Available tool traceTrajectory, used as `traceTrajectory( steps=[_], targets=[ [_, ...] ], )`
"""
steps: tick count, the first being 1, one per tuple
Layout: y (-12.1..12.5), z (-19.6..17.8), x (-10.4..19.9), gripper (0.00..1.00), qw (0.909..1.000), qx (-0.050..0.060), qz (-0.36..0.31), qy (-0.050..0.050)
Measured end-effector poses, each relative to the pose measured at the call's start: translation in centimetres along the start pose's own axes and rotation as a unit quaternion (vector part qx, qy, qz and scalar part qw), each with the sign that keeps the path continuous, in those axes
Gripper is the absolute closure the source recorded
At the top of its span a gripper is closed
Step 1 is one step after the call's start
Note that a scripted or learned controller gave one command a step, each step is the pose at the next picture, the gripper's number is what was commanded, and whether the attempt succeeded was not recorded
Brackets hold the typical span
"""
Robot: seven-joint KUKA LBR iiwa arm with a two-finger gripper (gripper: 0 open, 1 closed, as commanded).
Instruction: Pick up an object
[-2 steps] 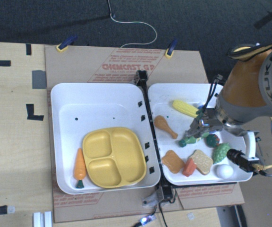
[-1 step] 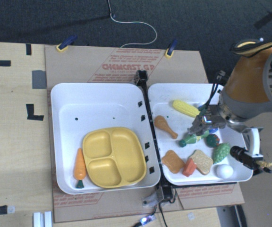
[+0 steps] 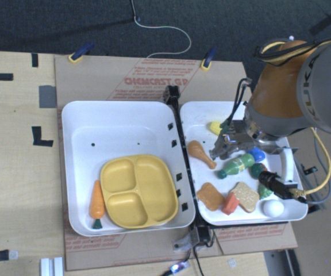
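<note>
My gripper (image 3: 224, 148) hangs low over the middle of the right bin (image 3: 197, 112). It sits just right of a tan chicken drumstick (image 3: 201, 153) and just above a green bottle (image 3: 237, 165). A yellow piece (image 3: 214, 127) lies behind it and a blue piece (image 3: 258, 154) to its right. Nothing can be seen held in it. Nearer the front rim lie a brown nugget (image 3: 210, 195), a red piece (image 3: 230, 203), a speckled cracker (image 3: 247, 195) and a white egg (image 3: 274, 208). The arm's body hides the bin's far right part.
The left bin (image 3: 76, 125) holds a yellow divided plate (image 3: 138, 190) and an orange carrot (image 3: 97, 202) by its left wall. A black divider clip (image 3: 172, 94) stands between the bins. A dark green piece (image 3: 256, 169) lies beside the bottle.
</note>
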State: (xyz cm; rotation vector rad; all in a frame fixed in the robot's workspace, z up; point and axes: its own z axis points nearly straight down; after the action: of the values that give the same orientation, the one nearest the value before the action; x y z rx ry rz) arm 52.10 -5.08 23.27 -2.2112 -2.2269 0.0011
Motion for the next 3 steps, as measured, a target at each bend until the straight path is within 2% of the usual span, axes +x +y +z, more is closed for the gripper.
traceTrajectory(
  steps=[1, 2, 3],
  targets=[
    [0.3, 1.8, -0.7, 1.0, 1.0, 0.001, 0.003, -0.001],
    [-0.6, 0.4, 0.0, 1.0, 1.0, 0.0, 0.003, -0.001],
    [-0.1, 0.1, 0.4, 1.0, 1.0, 0.001, 0.003, -0.001]
  ],
)
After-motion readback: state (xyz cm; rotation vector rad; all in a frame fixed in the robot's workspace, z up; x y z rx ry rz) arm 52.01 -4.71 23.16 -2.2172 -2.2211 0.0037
